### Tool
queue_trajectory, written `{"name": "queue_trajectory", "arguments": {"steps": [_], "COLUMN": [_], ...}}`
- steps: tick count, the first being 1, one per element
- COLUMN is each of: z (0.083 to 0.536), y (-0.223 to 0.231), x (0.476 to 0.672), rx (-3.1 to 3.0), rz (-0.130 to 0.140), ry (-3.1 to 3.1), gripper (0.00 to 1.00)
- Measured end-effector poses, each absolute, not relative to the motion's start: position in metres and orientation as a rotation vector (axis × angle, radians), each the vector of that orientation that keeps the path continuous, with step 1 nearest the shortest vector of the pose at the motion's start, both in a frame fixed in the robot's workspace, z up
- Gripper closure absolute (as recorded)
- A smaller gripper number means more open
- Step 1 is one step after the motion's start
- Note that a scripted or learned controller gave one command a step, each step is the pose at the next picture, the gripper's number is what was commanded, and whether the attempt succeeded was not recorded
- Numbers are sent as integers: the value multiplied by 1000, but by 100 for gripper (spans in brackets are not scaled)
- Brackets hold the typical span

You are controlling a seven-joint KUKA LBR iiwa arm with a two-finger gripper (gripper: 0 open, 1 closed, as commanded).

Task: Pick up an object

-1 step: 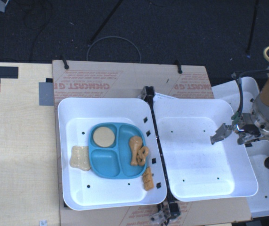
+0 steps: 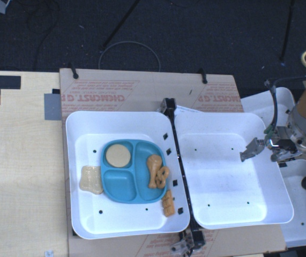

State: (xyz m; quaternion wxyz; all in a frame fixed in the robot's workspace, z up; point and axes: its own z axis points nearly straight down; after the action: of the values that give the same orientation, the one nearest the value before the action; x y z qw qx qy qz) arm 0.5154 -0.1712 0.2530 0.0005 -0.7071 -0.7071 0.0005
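Red print on cardboard sheet [image 2: 142, 92] under bins, upside down from camera; reads roughly "CHEMC12T. G P" at left. Further red lettering at right and bottom edge, illegible.

Your bench [image 2: 19, 159] has a pale wood top, with dark patches near its far left corner. On it lies a brown cardboard sheet [image 2: 142, 92] printed with red lettering, its far edge held by two black clips. The two white bins sit side by side on that sheet, touching along a black strip down the middle. The left bin [image 2: 86, 218] rests toward the wood side; the right bin [image 2: 233, 210] reaches the sheet's right edge.
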Motion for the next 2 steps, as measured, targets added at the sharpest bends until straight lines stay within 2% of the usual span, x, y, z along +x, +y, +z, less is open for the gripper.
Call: {"name": "queue_trajectory", "arguments": {"steps": [2], "z": [135], "y": [-158], "x": [510], "rx": [-2216], "rz": [5], "ry": [-2216], "gripper": [0]}}
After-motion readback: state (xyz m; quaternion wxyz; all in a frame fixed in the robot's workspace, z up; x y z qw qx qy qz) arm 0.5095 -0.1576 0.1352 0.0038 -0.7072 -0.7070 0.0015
